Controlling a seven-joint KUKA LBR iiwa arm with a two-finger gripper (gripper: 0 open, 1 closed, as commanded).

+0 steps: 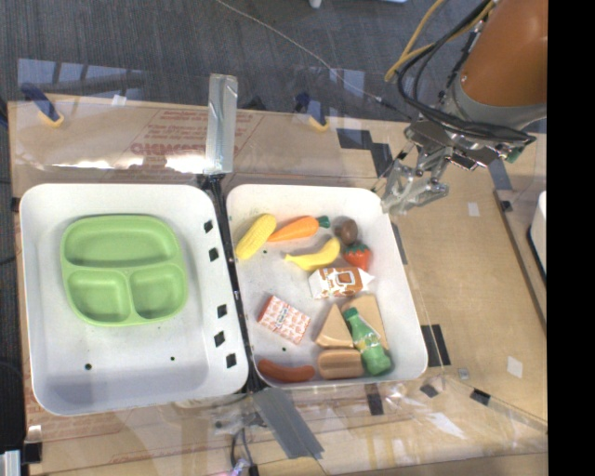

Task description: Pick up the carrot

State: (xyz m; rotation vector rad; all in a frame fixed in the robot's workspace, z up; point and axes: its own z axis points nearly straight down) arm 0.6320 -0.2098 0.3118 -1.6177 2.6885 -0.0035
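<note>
Orange carrot (294,229) lies nearly level (green top pointing right).

A cardboard-covered bench (483,279) under glossy plastic stands on dark grey carpet (112,28).

The two white bins (400,279) look like matt moulded plastic, and the green divided plate (124,270) is smooth plastic with a soft sheen. The carrot (296,228), banana (316,255) and green bottle (365,338) are glossy toy plastic. The bench (465,279) is dull brown cardboard under shiny clear film, and the gripper (409,191) is bare grey metal.
</note>
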